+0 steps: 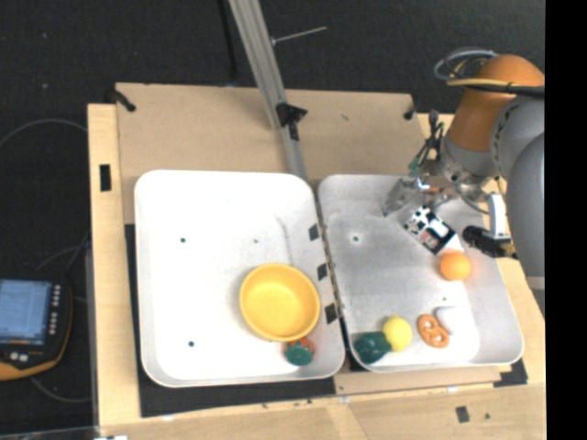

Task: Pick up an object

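White plastic, two shallow bins side by side on a pale wooden bench [211,126]. Left bin [183,209]: one yellow bowl [280,301], upright, mouth up, near the front right corner; one small green-and-red toy [299,350] just in front of the bowl, touching or almost touching its rim, against the bin's front wall. Right bin [367,264]: one orange ball [454,266] on the floor towards the right wall; one orange pretzel-shaped piece [433,329] lying flat, nearer the front and well apart from the ball; one yellow lemon-like fruit [397,333] just left of the pretzel piece; one dark green lump [371,345] touching the lemon's left side, in the front left corner. Any of these could be the object to pick up; all six rest on the bin floors. Grey arm [481,117] with orange band, entering from the right and bent down over the back right part of the right bin. Gripper [410,197] low over that bin's back area, behind and to the left of the orange ball and clear of it; from where I stand I cannot tell whether it is open or closed. Metal rail [261,53] slanting up from the back of the bench between the bins. Handheld control pendant [27,324] with a lit screen, off the bench to the left.
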You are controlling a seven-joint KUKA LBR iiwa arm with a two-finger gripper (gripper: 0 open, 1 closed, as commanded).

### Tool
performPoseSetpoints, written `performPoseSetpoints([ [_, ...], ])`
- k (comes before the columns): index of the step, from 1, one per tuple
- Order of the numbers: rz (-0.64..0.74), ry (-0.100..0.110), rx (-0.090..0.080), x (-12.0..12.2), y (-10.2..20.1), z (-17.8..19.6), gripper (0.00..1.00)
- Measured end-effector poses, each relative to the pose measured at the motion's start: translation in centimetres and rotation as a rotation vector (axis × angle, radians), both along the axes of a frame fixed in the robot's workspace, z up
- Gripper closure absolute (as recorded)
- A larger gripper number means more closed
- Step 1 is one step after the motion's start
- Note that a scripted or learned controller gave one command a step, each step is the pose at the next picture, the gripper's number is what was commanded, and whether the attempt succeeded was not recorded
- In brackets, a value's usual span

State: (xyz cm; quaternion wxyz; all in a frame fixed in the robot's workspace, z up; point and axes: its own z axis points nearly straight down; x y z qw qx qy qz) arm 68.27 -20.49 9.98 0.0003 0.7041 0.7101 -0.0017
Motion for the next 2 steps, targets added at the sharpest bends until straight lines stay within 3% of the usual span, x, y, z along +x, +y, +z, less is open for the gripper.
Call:
performPoseSetpoints([
  [1, 0.004, -0.006, -0.005, 0.2, -0.1, 1.5, 1.00],
  [2, -0.002, -0.009, 0.000, 0.4, -0.5, 6.0, 1.00],
])
